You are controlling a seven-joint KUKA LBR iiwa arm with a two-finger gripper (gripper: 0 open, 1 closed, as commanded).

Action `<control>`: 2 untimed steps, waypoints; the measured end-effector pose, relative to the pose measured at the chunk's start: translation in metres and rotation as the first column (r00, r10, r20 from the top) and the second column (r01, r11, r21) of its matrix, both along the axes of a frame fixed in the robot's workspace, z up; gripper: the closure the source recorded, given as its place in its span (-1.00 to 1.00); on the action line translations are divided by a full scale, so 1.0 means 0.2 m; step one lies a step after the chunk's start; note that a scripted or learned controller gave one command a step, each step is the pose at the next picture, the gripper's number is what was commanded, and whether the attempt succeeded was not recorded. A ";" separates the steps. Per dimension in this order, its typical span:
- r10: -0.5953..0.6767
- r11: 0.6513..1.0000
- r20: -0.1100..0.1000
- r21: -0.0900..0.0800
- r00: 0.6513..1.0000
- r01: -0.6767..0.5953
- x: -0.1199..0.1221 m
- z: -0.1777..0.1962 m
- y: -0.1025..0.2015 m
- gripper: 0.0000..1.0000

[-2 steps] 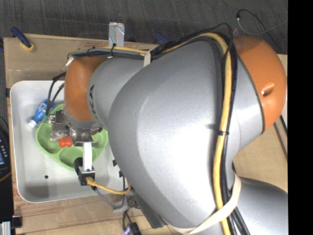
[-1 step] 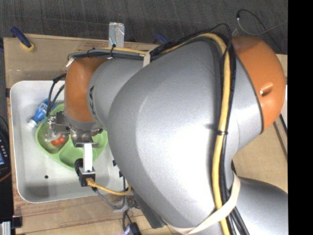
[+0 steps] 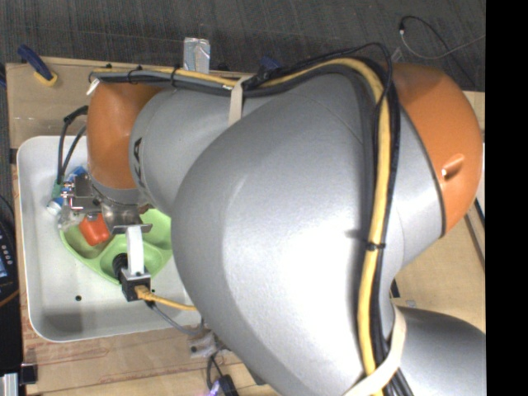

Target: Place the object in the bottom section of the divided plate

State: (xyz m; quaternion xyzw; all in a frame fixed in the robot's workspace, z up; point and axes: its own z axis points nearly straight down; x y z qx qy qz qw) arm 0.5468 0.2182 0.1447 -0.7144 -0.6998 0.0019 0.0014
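1. The arm [image 3: 313,221] reaches in from the right and covers most of the bench; its wrist, with the orange band [image 3: 111,139], hangs over the left white bin [image 3: 49,304].
2. The gripper [image 3: 103,221] sits low over a green divided plate [image 3: 157,233] that lies in that bin. Whether its fingers are open or closed, I cannot tell; the wrist housing and a white bracket [image 3: 134,250] hide them.
3. An orange object [image 3: 93,231] lies right at the gripper, over the plate's left part. It looks like the thing to be placed, but whether it is gripped or simply resting on the plate cannot be made out.
4. My reading is that the placing step is in hand: the object is already at the plate, and what remains is to settle it in the bottom section and let go.
5. The next move calls for checking which section lies under the object, shifting toward the near edge of the plate if needed, then releasing low and lifting straight up.
6. Around it: a blue and green item [image 3: 70,180] sits just beside the plate at the upper left, near the gripper, and could be nudged.
7. A yellow cable [image 3: 169,304] trails from the bracket across the bin floor, and dark cables [image 3: 70,139] hang by the wrist; either could snag or drag on the plate.
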 end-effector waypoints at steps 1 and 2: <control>-0.165 0.986 -0.004 -0.003 0.986 0.165 -0.14 0.09 0.00 -1.00; -0.165 0.986 -0.004 -0.003 0.986 0.165 -0.14 0.09 0.00 -1.00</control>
